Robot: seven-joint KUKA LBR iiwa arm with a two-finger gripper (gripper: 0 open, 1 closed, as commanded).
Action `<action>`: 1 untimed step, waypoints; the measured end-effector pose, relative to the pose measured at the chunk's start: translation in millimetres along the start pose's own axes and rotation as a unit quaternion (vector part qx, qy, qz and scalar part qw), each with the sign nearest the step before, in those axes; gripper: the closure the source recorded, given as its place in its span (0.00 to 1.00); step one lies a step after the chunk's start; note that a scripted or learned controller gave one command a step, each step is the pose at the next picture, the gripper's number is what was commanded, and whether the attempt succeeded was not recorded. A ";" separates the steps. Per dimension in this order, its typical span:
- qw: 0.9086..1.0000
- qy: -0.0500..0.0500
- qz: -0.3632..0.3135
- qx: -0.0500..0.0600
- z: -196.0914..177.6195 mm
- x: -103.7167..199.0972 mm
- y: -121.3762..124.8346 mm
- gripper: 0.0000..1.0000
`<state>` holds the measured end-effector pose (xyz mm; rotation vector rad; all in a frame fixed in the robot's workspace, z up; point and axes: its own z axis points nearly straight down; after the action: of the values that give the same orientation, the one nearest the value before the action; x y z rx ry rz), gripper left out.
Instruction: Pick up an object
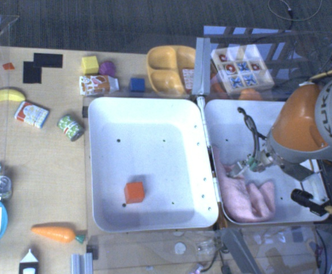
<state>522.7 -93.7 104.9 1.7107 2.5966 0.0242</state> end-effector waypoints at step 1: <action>0.999 0.005 0.034 0.009 17.5 -27.3 63.5 0.00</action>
<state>592.3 -93.8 89.9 1.8090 2.5526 0.0122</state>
